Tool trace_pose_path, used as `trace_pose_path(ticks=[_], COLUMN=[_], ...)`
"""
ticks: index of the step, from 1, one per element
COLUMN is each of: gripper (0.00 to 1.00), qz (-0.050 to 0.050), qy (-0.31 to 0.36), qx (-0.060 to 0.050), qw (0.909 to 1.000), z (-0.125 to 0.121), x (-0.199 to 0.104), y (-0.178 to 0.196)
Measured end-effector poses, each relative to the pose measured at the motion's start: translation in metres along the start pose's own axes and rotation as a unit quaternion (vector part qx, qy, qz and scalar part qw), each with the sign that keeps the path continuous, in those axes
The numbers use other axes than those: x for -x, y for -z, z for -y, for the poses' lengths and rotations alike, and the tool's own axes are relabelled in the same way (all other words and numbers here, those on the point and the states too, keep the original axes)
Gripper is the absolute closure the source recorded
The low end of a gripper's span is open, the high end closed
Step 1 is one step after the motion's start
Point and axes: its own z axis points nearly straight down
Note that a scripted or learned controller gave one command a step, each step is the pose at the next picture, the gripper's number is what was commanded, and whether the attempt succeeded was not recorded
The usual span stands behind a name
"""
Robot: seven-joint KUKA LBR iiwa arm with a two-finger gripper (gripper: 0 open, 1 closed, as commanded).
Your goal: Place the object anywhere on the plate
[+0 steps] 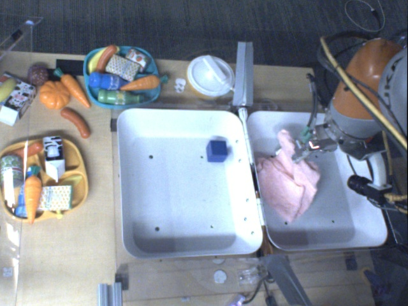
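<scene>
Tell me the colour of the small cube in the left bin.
Blue. The cube shows plainly in the camera view, against the white bin floor.

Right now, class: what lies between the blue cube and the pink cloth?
In the camera view, bare white floor of the left bin, then the two bins' adjoining rims, separate the blue cube from the pink cloth.

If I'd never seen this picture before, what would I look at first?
Probably the big pink cloth bunched up in the right white bin, with the robot's gripper right at its top corner. Then the little blue cube sitting alone in the left white bin. After that, the bright toy food: a blue bowl full of it at the back left and a yellow tray on the far left.
</scene>
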Motion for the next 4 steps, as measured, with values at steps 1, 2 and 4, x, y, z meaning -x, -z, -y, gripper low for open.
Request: trace_pose_path(ticks=[1, 2, 4], gripper=[1.00, 1.00, 1.00], qz=[0.000, -0.001, 0.000], qy=[0.004, 0.205, 0.571], qx=[0.000, 0.000, 0.003], qw=[1.0000, 0.9789, 0.8212], z=[-0.002, -0.020, -0.041], x=[-0.001, -0.060, -0.169], y=[0.034, 0.036, 0.026])
